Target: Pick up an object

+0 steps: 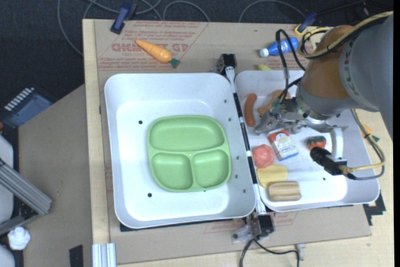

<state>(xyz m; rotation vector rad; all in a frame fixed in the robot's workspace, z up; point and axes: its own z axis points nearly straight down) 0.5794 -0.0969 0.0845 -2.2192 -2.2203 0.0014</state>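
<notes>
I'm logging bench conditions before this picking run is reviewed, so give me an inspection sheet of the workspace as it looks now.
Surface: brown bench bearing two shallow white bins side by side.
Job's things: right bin holds a sausage, a small carton, a red round piece, a yellow block and a bread roll.
Clutter: left bin holds a green divided tray; toy carrot and a blue-capped bottle lie on the bench outside the bins.
Grippers: gripper low over the right bin; grasp unclear.
Cables: black cable across the right bin; loops on the floor.
Surroundings: dark carpet.
</notes>
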